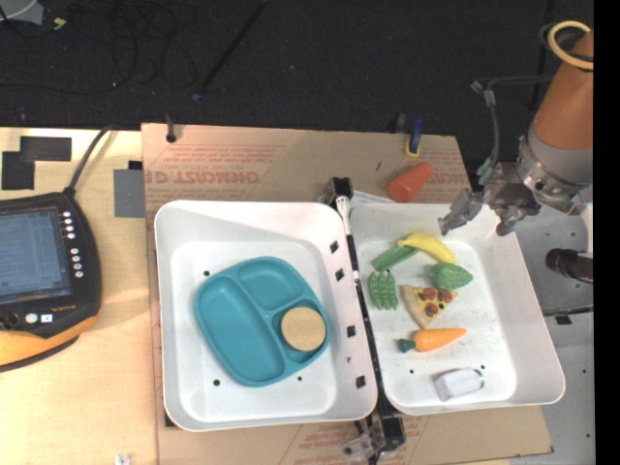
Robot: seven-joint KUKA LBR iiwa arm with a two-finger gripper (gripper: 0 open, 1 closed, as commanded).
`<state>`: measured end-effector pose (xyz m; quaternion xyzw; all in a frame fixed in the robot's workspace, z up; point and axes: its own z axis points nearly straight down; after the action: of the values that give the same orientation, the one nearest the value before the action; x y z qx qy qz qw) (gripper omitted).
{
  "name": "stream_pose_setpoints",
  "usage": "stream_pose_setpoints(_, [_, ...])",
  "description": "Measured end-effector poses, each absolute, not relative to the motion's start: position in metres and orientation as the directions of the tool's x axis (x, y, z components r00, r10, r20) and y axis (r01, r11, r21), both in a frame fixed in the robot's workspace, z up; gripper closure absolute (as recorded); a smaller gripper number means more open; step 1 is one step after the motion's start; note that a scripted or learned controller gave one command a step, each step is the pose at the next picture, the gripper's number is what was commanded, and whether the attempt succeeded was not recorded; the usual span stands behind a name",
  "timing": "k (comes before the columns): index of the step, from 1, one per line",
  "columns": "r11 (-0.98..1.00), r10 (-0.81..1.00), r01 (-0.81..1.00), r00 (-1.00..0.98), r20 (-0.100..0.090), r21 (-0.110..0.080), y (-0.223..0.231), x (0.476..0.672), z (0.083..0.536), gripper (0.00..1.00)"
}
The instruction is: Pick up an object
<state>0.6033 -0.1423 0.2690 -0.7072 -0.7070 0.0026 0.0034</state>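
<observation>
The gripper is seen above the upper right corner of the right bin, its fingers spread apart with nothing between them. The things that could be picked up lie in that bin, below and to the left of the gripper: a yellow banana, a green pod, a leafy green piece, a green ridged piece, a pizza slice, a carrot and a pale grey block. A failed grasp is judged the main risk, because the banana, pod, leafy piece and pizza slice are packed closely, some touching, so that a neighbour could be struck by one finger or two things pinched together and both let slip. The flat pizza slice could be skidded over rather than caught. The banana lies near the bin's upper wall, where a descent could be fouled by the rim. The carrot and the grey block stand more apart and are judged the easier targets. In the left bin a teal divided plate carries a round tan biscuit; it is well apart from the gripper. An orange cup-like thing lies on the cardboard beyond the bins, and a handheld control pad rests on the table at the left.
</observation>
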Motion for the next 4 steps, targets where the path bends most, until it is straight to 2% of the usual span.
stream_pose_setpoints(1, [-0.003,1.0,1.0,0.003,0.005,-0.021,-0.215,0.612,0.097,0.0])
stream_pose_setpoints(2, [0.0,1.0,1.0,0.0,0.002,-0.005,-0.214,0.643,0.083,0.0])
stream_pose_setpoints(3, [0.0,1.0,1.0,0.0,0.003,-0.013,-0.214,0.642,0.09,1.0])
stream_pose_setpoints(4, [0.001,1.0,1.0,-0.001,0.003,-0.012,-0.214,0.642,0.09,0.0])
